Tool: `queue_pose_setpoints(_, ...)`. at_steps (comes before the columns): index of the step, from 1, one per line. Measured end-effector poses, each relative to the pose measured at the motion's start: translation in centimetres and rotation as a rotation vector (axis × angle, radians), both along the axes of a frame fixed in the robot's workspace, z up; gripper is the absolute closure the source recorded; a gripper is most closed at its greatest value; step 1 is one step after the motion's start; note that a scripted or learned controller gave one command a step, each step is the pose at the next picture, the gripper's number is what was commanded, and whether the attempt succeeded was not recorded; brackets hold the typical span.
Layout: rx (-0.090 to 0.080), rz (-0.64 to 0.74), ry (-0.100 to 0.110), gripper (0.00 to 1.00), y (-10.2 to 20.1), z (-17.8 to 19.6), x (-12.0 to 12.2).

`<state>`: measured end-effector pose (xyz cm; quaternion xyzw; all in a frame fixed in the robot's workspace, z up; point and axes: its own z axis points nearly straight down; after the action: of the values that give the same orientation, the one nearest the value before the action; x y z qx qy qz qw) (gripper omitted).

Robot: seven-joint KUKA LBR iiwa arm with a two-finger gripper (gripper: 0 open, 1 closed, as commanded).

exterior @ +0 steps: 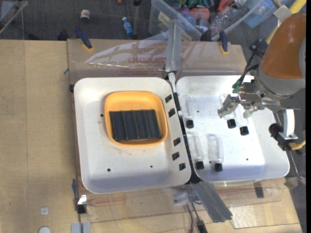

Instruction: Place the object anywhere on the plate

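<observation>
Dark ribbed block (135,124) lies flat in the well of the orange plate (110,104), long side across the view, all edges inside the rim. The plate sits a little above centre in the left bin (92,149). Judgement: the block is where the task wants it, so the placement looks complete and needs no correction. Pincer (237,125) hangs over the right bin (260,154), well apart from the plate. Its two dark tips stand apart with bare white bin floor between them and nothing gripped, which fits a released load. The arm (286,47) enters from the right edge, with the orange band uppermost. Clear vials with dark caps (214,152) lie loose near the right bin's front left. Another small dark cap (189,123) sits close to the centre wall. I judge these to be spare items, not part of the current placement. The bin floors are smooth, glossy white and show a few small dark dots. The plate lies level. The bins butt together along a ridge carrying a row of black tabs (175,130). The tabletop (29,130) is pale wood. A clear sheet (131,57) is clamped at the back edge. On the dark floor behind it stands a clear tub of coloured toys (204,4).
</observation>
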<state>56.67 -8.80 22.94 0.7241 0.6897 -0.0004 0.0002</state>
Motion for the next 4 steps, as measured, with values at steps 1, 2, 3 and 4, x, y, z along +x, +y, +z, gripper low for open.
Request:
queue_pose_setpoints(1, -0.001, 0.171, -0.004, 1.0, 2.6, 0.5, 5.3)
queue_pose_setpoints(2, -0.001, 0.283, -0.004, 1.0, 4.5, -3.2, 10.1)
queue_pose_setpoints(3, -0.002, 0.447, -0.006, 1.0, 6.4, -0.9, 10.1)
queue_pose_setpoints(4, -0.001, 0.704, -0.007, 1.0, 10.5, -0.1, 10.1)
